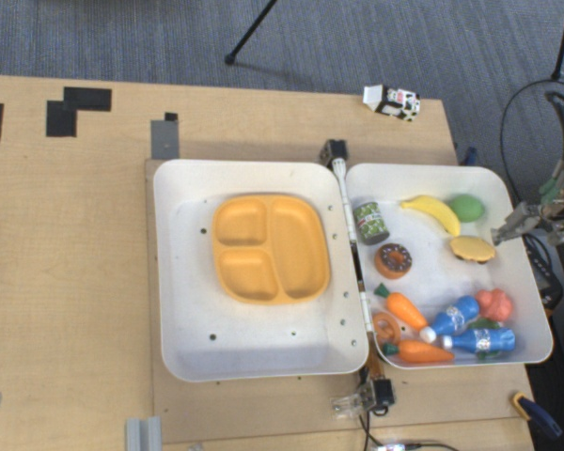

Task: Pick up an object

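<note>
Approach step: gripper [504, 234], jaw state indiscernible, poised at right bin [508, 195] rim; next, descend onto the tan cookie [473, 249].

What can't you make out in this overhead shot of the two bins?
- Gripper: at the camera view's right edge, small and dim; its state is unclear.
- Small green labelled can: label print too small to read.
- Two blue plastic bottles: overlapping, so their outlines merge.
</note>
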### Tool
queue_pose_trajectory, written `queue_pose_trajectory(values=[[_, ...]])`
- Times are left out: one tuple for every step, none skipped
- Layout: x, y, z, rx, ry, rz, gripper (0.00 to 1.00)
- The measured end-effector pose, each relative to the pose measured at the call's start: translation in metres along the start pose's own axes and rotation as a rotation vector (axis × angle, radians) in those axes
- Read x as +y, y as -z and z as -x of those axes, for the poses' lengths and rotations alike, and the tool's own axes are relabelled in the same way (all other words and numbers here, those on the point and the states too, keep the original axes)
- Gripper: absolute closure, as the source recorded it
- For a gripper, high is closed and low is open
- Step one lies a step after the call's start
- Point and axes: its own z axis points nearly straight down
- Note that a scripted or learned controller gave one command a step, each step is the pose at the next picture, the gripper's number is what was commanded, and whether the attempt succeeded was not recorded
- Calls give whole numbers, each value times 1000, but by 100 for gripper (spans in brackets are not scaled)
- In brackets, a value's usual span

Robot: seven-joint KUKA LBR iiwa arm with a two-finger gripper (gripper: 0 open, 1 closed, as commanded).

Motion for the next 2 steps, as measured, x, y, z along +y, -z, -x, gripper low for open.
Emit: queue_pose_trajectory(values=[[35,-127,-8,2,13,-4,0],[119,-175,7,0,117,0,0]])
